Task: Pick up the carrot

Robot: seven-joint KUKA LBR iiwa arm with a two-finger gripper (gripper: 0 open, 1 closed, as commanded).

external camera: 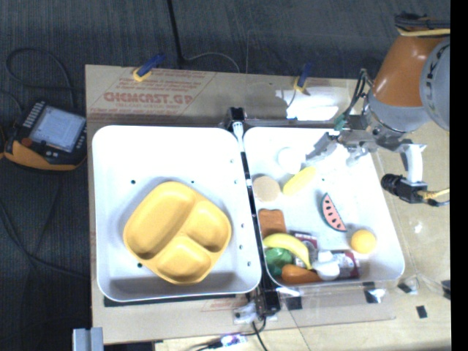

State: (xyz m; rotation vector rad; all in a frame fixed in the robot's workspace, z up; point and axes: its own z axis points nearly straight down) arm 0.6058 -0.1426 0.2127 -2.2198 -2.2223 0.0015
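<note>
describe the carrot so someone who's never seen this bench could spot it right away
Look in the right bin, the one crowded with toy food, and go to its near edge. The carrot lies there on its side, just below the banana and the green vegetable. It is the only orange, tapered piece; the lemon nearby is round and yellow.

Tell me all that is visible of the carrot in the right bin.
The carrot is a small orange piece, smooth and glossy like plastic. It lies flat, nearly lengthwise along the near wall of the right bin. It rests against a green toy on its left and sits just below the banana. Its right end meets a whitish item.
</note>
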